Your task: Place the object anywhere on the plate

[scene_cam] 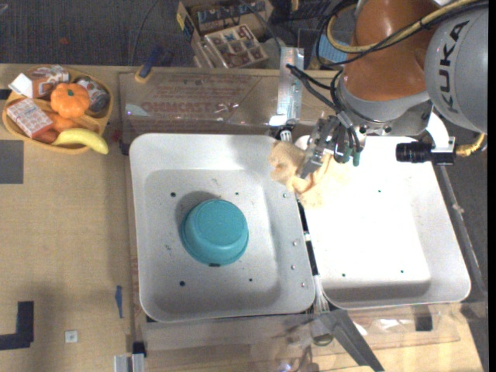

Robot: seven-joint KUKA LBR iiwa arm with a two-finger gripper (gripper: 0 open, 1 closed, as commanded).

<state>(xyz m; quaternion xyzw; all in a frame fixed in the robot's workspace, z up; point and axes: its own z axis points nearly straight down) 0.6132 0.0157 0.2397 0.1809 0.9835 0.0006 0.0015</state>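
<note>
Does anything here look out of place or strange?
Yes. A pale, blurred object sits at the gripper, over the wall between the two bins, not on the teal plate in the left bin. Whether the gripper holds it is unclear.

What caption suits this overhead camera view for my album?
Gripper carries a pale object above the bins' shared edge, with the teal plate waiting in the left bin.

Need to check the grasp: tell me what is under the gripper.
Under the gripper, a pale tan object sits over the seam between the two bins, blurred. The left bin wall shows beside it. Whatever lies beneath the object is covered.
</note>
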